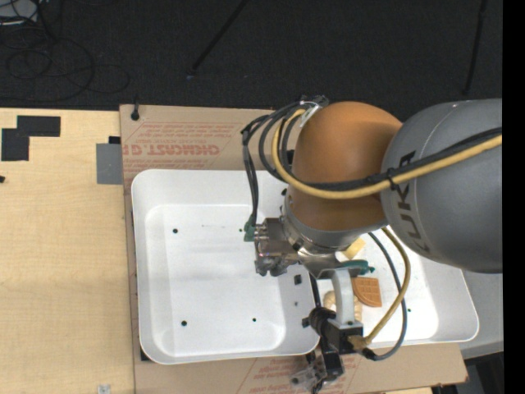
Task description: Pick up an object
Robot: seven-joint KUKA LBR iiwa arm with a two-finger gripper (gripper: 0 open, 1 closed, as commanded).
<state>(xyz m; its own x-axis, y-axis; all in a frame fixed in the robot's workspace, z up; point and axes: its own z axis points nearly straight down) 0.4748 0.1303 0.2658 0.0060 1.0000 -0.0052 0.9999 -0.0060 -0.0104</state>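
Arm point(344, 179) hangs low over the right bin point(459, 318), lower right, presumably reaching the waffle-like piece point(368, 290); gripper point(328, 368) state: cannot tell.

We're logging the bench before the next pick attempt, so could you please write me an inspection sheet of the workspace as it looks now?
Surface: two shallow white bins, left bin and right bin, resting on a cardboard sheet over a light wooden bench.
Job's things: an orange waffle-patterned piece and a pale yellow item in the right bin, both partly hidden by the arm.
Clutter: small dark specks on the left bin floor.
Grippers: pincer low at the bins' near edge; finger state unclear, nothing seen held.
Cables: yellow and black hoses looped over the wrist.
Surroundings: dark floor with cords behind the bench.
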